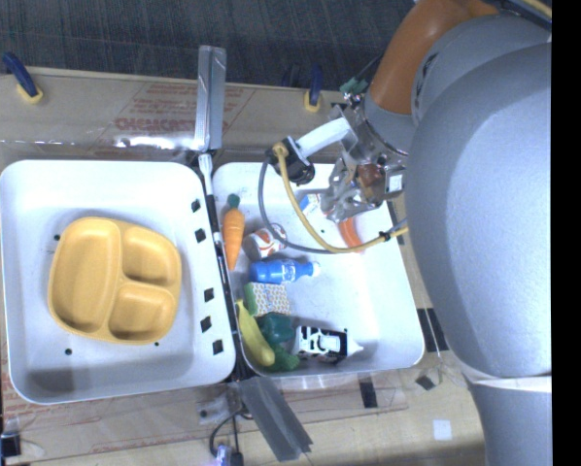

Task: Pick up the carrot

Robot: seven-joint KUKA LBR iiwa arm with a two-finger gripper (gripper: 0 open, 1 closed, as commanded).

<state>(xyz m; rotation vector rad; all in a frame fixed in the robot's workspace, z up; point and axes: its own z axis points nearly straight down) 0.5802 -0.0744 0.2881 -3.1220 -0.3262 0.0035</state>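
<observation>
Hovering over the upper right part of the right bin [393, 343], the gripper [347, 202] has something orange just beneath it, but whether it grips anything I cannot tell. Well to its left, the carrot [233, 237] lies against that bin's left wall, tip toward the banana [253, 336], with a blue bottle [279, 271] between. Beyond, a yellow tray [115, 280] sits in the left bin [28, 357].

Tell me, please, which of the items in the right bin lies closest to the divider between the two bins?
The carrot. It lies along the right bin's left wall, green top pointing up the view. The banana comes near lower down; the bottle sits further in.
</observation>
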